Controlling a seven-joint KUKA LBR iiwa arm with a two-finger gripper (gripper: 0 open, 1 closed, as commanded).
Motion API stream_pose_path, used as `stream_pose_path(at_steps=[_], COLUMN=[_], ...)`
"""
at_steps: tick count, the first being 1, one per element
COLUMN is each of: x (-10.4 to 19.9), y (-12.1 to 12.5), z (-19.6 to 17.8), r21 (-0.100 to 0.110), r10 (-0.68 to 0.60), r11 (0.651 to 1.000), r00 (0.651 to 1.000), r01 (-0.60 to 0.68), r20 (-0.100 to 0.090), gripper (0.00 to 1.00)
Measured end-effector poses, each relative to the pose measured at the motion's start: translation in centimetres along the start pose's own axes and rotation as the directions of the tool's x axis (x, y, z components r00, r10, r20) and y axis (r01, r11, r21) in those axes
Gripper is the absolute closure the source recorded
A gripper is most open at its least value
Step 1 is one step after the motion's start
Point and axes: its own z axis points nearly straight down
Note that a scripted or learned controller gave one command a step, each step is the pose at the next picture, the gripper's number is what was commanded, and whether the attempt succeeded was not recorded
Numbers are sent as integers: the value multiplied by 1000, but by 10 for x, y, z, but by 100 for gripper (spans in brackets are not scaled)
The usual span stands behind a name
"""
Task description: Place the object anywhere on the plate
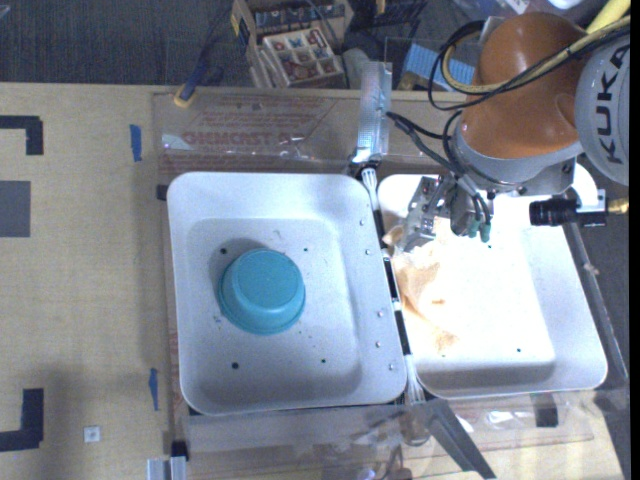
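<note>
A teal round plate sits in the middle of the left white bin. A pale orange, flat, crumpled-looking object lies along the left side of the right white bin, stretching from near the bin's back left corner toward its middle. My gripper hangs over the back left part of the right bin, just above the object's upper end. Whether it touches the object is unclear. The grey arm with its orange band reaches in from the upper right.
A raised divider separates the two bins. A clear plastic sheet lies behind the left bin. Boxes and cables crowd the floor beyond the bench. Bare wooden bench top spreads to the left.
</note>
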Motion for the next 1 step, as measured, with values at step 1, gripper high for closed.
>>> stream_pose_path(at_steps=[1], x=[7], y=[42], z=[5], r21=[-1], r10=[-242], r11=[970], r00=[970], r01=[242], r20=[0], gripper=[100])
